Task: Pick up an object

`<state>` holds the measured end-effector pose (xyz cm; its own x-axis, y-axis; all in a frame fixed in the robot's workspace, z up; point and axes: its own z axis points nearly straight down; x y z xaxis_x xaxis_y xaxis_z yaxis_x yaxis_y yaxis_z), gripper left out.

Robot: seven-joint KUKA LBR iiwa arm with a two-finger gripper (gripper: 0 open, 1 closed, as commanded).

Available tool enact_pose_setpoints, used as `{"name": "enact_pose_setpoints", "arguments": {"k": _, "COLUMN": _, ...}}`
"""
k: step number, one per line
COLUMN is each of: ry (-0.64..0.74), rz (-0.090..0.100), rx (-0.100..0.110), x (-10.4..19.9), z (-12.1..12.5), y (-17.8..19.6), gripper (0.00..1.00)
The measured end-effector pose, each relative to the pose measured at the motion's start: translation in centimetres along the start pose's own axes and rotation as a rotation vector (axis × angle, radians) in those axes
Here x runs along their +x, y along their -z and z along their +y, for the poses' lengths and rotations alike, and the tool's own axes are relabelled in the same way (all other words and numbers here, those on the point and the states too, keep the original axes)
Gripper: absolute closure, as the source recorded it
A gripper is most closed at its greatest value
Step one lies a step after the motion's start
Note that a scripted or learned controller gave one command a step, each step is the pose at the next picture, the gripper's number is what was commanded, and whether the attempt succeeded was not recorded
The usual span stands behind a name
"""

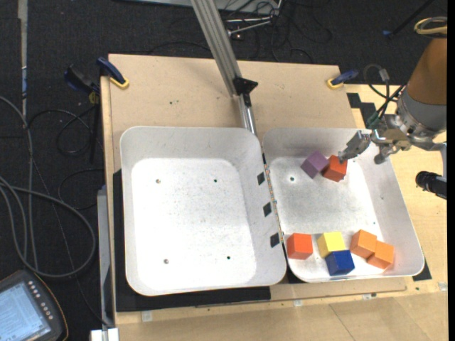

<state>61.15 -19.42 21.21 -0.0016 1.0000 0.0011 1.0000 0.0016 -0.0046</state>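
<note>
The right bin [384, 190] holds several small blocks. A purple block [313, 165] and a red-orange block [335, 168] touch each other near its far side. Along the near edge lie an orange block [299, 245], a yellow block [330, 243], a blue block [340, 262] and two more orange blocks [365, 242] [382, 254]. My gripper [364, 156] hangs over the bin's far right part, just right of the red-orange block. Its fingers are open and there is nothing between them.
The left bin [135, 190] sits beside the right one, their rims meeting at the middle. A slanted metal pole [217, 38] runs from the top down to the bins' far junction. Clamps [112, 72] [342, 79] hold the board's far corners.
</note>
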Motion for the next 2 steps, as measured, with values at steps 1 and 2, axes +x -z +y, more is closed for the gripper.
{"name": "enact_pose_setpoints", "arguments": {"k": 1, "ry": 0.002, "rz": -0.002, "rx": -0.004, "x": 0.0, "z": 0.1, "y": 0.3, "gripper": 0.00}}
{"name": "enact_pose_setpoints", "arguments": {"k": 2, "ry": -0.002, "rz": 0.000, "rx": 0.001, "x": -0.1, "z": -0.9, "y": -5.4, "gripper": 0.00}}
